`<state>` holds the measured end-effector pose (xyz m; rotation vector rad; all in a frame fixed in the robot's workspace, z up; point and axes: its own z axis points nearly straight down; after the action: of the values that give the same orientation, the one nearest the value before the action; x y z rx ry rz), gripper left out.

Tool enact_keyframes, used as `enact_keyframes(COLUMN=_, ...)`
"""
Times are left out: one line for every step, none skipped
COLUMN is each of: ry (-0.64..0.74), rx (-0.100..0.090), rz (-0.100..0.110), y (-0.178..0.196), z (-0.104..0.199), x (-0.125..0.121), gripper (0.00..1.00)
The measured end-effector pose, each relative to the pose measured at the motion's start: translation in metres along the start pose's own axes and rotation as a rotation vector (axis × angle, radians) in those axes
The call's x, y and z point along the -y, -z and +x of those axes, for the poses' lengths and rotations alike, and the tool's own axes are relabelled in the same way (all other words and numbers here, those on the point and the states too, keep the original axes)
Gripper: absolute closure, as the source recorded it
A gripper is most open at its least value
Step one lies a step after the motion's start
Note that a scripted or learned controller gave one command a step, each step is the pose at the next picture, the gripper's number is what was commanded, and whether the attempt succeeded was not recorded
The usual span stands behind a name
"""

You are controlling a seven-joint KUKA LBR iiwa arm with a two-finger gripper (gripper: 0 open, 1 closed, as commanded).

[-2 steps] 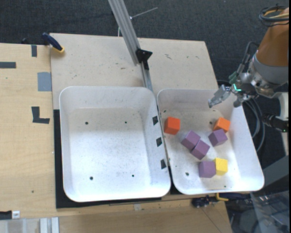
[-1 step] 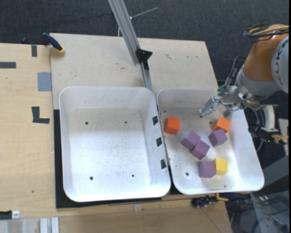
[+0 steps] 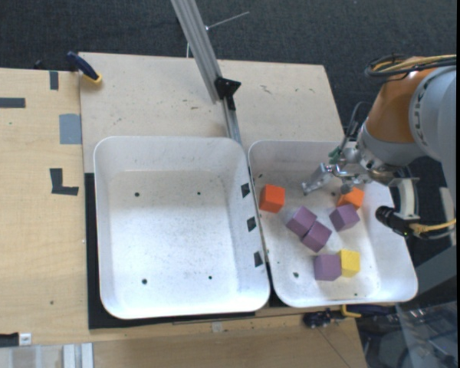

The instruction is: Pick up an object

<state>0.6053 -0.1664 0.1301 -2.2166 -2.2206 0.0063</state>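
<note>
My gripper [image 3: 327, 176] hangs low over the back part of the right bin [image 3: 391, 282], reaching in from the right. Just right of it, touching or nearly touching, lies a small orange block [image 3: 353, 198], partly hidden by the wrist. A larger orange cube [image 3: 273, 198] sits to the gripper's left near the bin's left wall. Purple blocks lie in front: a touching pair [image 3: 308, 228], one [image 3: 343, 218] under the small orange block, and one [image 3: 327, 267] beside a yellow block [image 3: 351, 263]. I see nothing held in the gripper.
The left bin [image 3: 107, 205] stands beside the right one, sharing a raised divider edge [image 3: 253, 213]. A slanted metal rail [image 3: 199, 37] crosses the back of the bench and ends at the bins' junction. A blue and yellow clamp [image 3: 84, 67] lies far left.
</note>
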Motion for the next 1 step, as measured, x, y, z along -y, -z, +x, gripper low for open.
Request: enact_keyframes(ry=0.000, rx=-0.001, rz=-0.004, y=-0.0156, z=0.0005, x=-0.0004, gripper=0.00)
